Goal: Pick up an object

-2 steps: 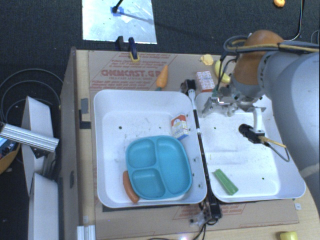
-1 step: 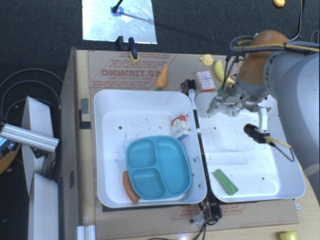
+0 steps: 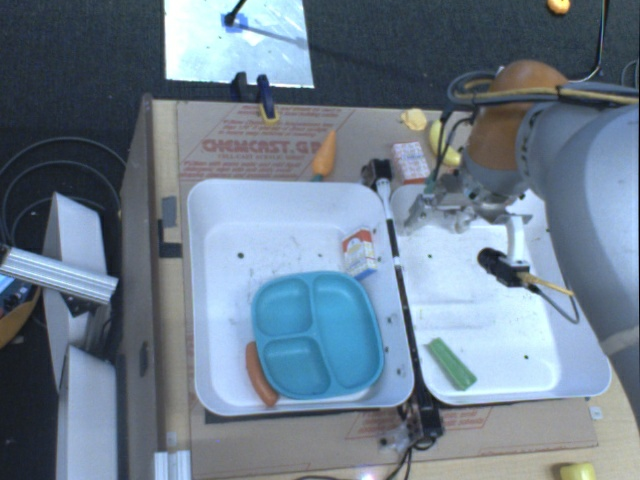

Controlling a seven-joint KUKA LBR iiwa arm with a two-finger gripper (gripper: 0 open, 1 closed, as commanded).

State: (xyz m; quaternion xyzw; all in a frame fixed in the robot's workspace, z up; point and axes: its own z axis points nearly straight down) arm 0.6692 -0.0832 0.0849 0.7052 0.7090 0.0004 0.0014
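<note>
My gripper (image 3: 418, 214) hangs over the far left corner of the right bin (image 3: 575, 368), close to the divider between the bins. I see nothing held in it. A green block (image 3: 451, 363) lies near the front of the right bin. In the left bin (image 3: 215, 268) a blue divided plate (image 3: 316, 334) takes up the front half. An orange sausage (image 3: 260, 373) lies against the plate's left front edge. A small white, red and blue carton (image 3: 359, 254) stands just behind the plate, by the bin's right wall.
Behind the bins on the cardboard lie a carrot (image 3: 323, 155), a small pink-and-white box (image 3: 410, 160) and a yellow piece (image 3: 414, 120). The big grey arm (image 3: 580, 188) covers the right bin's far right side.
</note>
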